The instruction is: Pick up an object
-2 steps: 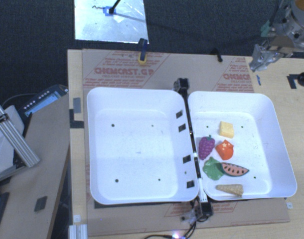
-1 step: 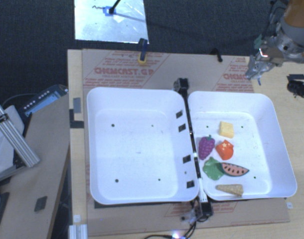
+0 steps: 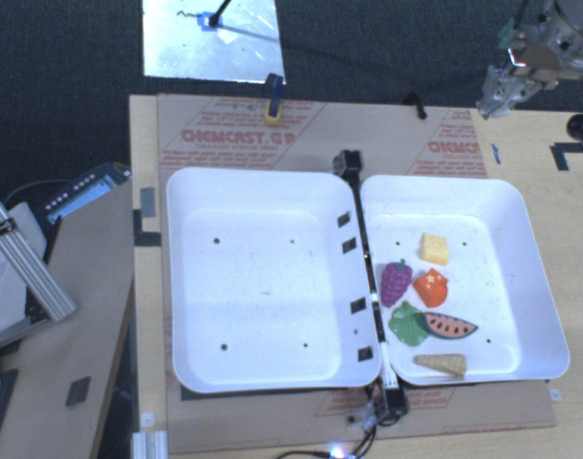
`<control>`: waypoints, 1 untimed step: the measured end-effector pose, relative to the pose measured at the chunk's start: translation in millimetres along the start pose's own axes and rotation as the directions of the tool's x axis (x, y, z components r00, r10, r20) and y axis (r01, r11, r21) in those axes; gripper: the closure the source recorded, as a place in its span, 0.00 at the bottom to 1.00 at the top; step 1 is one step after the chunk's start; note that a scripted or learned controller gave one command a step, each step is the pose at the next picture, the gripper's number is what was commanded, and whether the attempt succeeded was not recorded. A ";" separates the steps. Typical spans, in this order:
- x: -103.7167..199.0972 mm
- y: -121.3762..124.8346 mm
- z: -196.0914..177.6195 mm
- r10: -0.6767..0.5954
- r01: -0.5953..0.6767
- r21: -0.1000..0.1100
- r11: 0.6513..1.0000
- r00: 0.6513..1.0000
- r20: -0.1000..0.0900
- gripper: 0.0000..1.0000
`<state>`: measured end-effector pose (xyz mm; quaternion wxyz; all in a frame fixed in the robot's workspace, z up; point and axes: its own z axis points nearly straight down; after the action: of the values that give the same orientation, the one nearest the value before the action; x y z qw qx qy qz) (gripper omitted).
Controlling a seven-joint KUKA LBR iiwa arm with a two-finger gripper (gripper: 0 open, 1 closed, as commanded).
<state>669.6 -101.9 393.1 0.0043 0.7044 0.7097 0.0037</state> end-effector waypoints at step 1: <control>-27.7 -3.0 87.7 0.008 -0.008 0.015 1.000 1.000 0.000 1.00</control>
<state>667.9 -129.8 305.4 -0.0011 0.7071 0.7071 -0.0017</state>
